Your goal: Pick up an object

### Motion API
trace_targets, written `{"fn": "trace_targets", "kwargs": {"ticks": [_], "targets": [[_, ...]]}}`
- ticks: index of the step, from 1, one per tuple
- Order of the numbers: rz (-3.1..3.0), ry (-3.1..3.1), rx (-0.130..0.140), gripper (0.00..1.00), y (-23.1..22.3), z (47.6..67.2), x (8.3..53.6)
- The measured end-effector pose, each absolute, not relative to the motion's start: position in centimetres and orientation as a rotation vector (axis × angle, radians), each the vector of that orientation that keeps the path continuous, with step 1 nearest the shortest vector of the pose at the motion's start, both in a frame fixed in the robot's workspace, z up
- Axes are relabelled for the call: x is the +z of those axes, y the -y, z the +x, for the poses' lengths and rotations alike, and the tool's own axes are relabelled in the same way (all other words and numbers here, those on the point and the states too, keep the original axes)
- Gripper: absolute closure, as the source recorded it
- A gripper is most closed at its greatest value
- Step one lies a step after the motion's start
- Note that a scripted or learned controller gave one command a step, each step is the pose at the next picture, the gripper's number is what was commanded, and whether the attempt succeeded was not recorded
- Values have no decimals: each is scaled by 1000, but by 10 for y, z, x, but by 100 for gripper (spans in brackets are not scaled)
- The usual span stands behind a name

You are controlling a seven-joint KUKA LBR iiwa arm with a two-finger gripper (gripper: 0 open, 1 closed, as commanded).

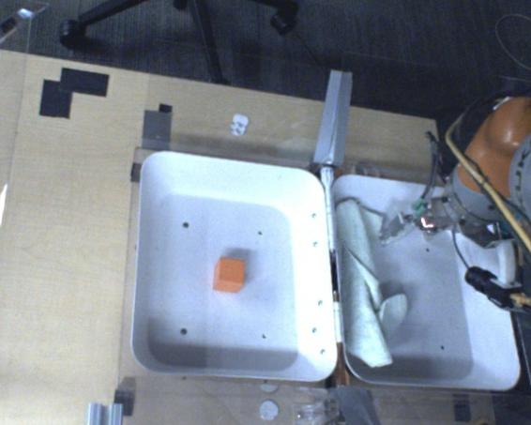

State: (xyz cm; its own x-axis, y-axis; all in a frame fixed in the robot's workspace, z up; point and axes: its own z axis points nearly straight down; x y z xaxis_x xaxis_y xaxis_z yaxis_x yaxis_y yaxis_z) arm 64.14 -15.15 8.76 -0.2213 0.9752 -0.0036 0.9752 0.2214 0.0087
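Observation:
A small orange cube (230, 275) lies near the middle of the left white bin (158, 243). In the right white bin (476, 361) a long pale rolled cloth (360, 283) stretches along the left wall, with a small pale rounded piece (393, 310) against its right side. My gripper (408, 222) hangs over the far part of the right bin, just right of the roll's upper end. Nothing can be seen held in it. The grey arm with its orange band (500, 137) comes in from the right.
A metal divider post (334, 120) stands behind the seam between the bins. Cables (493, 287) hang from the arm over the right bin's right side. The wooden bench (44, 259) extends to the left; a chair base (193, 1) is on the floor behind.

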Motion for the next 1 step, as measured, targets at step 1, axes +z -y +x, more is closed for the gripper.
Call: {"fn": "trace_targets", "kwargs": {"ticks": [1], "targets": [[1948, -2445, 15, 100, 150, 644, 101]]}}
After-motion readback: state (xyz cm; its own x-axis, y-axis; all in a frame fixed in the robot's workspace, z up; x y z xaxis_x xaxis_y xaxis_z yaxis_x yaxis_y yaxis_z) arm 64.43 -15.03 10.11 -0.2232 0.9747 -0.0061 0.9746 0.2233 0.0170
